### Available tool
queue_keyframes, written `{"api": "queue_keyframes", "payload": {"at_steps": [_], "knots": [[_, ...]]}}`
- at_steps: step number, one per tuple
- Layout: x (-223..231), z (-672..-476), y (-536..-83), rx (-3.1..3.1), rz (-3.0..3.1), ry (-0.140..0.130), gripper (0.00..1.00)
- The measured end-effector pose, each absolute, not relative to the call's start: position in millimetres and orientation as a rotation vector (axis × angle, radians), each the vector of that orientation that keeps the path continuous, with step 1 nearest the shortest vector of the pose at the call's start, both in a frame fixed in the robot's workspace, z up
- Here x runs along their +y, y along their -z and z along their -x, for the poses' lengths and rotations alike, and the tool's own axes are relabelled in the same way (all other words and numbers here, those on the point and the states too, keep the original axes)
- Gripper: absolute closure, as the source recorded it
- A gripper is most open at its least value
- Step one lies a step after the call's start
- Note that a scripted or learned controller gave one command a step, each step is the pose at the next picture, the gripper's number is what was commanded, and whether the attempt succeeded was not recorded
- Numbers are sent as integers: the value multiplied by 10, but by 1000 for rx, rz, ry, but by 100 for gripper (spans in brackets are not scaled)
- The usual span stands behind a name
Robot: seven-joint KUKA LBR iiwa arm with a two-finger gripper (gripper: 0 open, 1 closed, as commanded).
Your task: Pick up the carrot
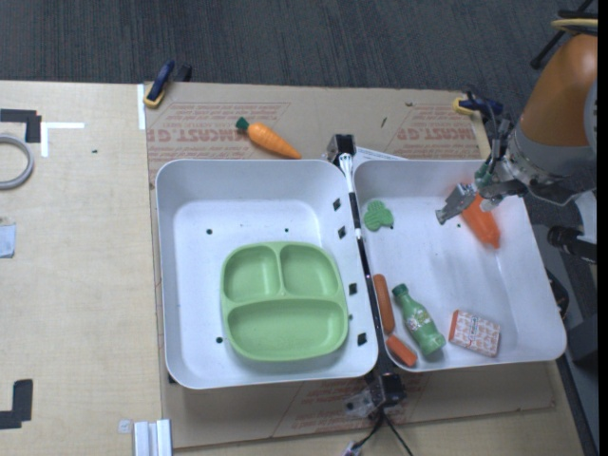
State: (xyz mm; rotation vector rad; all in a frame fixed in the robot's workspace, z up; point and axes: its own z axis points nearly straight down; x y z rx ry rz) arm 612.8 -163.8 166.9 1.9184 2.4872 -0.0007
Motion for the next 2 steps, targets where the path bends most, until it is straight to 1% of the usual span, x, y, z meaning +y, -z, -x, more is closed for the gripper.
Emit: {"api": "queue_keyframes", "payload": {"at_steps": [1,2], "knots": [[-1643,-6132,-1767,2484,-1920,0,100],[-1099,-5929,-923,2398,-2030,1,100]]}}
